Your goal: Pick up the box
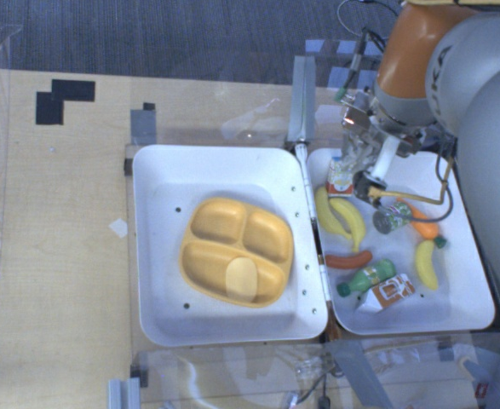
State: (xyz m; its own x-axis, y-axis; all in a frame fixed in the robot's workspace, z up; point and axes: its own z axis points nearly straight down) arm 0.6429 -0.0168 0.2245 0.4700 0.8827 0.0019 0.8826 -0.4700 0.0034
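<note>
A small white box with red and green print stands at the back left of the right bin, just above two bananas. My gripper hangs directly over it, very close or touching, and the wrist hides the box's top. An orange-brown carton lies flat near the front of the same bin, well clear of the gripper.
The right bin also holds two bananas, a red sausage, a green bottle, a grey can, a carrot and a small yellow fruit. A yellow divided plate lies in the left bin.
</note>
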